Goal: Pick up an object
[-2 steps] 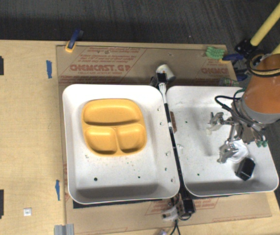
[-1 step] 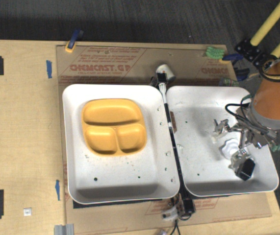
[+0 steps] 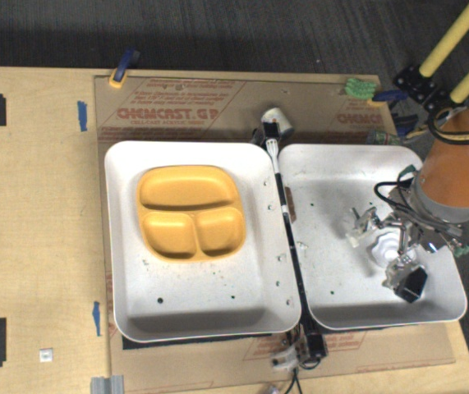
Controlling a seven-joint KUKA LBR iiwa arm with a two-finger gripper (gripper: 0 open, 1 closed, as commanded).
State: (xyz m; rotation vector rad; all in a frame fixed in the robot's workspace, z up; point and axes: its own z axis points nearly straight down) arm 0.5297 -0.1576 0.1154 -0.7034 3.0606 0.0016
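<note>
Reaching looks like our step now: our pincer (image 3: 390, 249) hangs low in the right bin (image 3: 324, 302), its grip impossible to judge, while the yellow tray (image 3: 191, 212) lies centre-left in the left bin (image 3: 135, 302), needing a crossing.

A broad orange band (image 3: 462, 167) rings the arm above a grey wrist collar (image 3: 448, 210). Black cables (image 3: 392, 191) loop beside it. The claw (image 3: 388, 243) is silvery metal, with a black block (image 3: 412, 283) alongside.
</note>
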